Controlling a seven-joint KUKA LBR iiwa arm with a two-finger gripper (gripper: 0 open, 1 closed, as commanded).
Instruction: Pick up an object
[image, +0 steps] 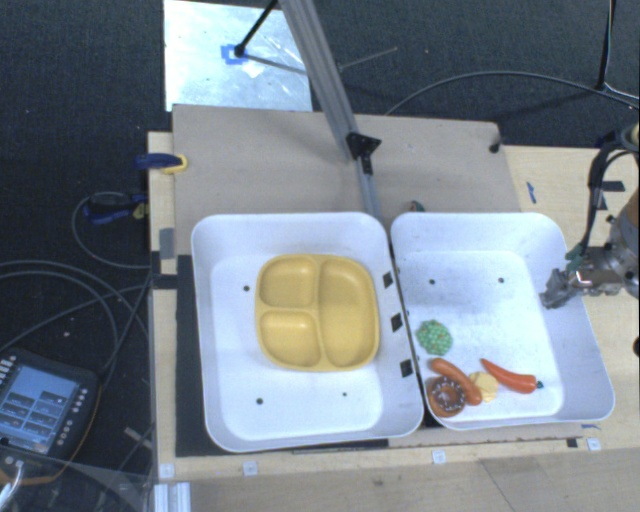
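Underneath, tan bench (260, 160) on dark carpet (70, 90); end effector (560, 290) at right bin (520, 240) rim, grip state indiscernible.

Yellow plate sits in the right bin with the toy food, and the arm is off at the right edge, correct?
Not quite. The yellow plate lies alone in the left bin, as the camera view shows. The toy food is in the right bin, and the gripper is at that bin's right edge.
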